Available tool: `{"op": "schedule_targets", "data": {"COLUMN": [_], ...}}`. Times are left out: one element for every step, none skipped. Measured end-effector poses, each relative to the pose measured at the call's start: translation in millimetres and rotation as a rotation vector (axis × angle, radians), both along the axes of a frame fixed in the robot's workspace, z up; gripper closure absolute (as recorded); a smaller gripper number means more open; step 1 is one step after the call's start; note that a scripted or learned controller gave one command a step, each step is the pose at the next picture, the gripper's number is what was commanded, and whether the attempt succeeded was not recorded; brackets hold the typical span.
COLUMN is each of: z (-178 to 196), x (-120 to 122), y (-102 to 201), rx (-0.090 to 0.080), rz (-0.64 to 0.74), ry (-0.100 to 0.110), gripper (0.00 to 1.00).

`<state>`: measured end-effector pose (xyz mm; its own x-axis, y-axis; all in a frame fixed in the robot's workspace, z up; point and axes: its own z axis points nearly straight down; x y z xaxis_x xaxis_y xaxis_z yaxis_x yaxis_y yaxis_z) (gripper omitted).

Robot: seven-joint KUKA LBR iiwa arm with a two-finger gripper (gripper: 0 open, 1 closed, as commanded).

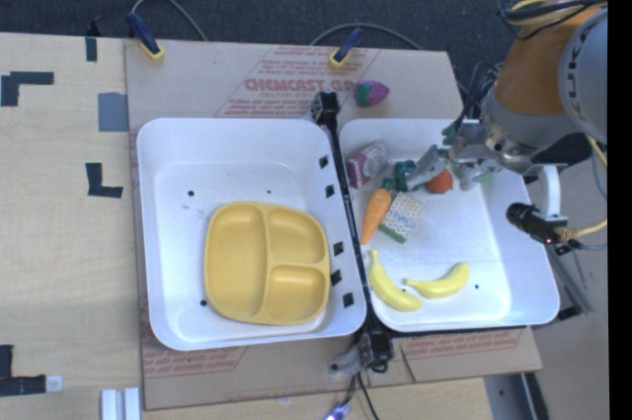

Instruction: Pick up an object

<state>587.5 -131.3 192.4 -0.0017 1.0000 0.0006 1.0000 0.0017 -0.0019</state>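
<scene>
My gripper (441, 169) hangs low over the back of the right bin (513, 304), with the arm coming in from the right. A small red-orange round object (440, 181) sits right at the gripper's tip, partly hidden by it. Just left of it is a teal object (402, 175). A pink and white box (365, 162) lies by the bin's left wall. An orange carrot (375, 213) and a green-checked white packet (402, 216) lie in the middle. Two yellow bananas (393, 290) (440, 283) rest near the front.
The left bin (168, 171) holds a yellow divided plate (266, 262). A purple and green toy fruit (371, 93) lies on the cardboard behind the bins. Black clips run along the wall between the bins (341, 210).
</scene>
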Motion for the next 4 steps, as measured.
{"op": "schedule_targets", "data": {"z": [-93.5, -107.5, -106.1, -96.3], "x": [28.8, 72.8, 11.2, 11.8], "y": [32.4, 29.3, 37.2, 36.9], "rx": [0.0, -0.005, -0.002, -0.004], "rz": [0.0, -0.006, -0.001, -0.001], "ry": [0.003, 0.039, -0.003, -0.006], "gripper": [0.0, 0.0, 0.0, 1.0]}}
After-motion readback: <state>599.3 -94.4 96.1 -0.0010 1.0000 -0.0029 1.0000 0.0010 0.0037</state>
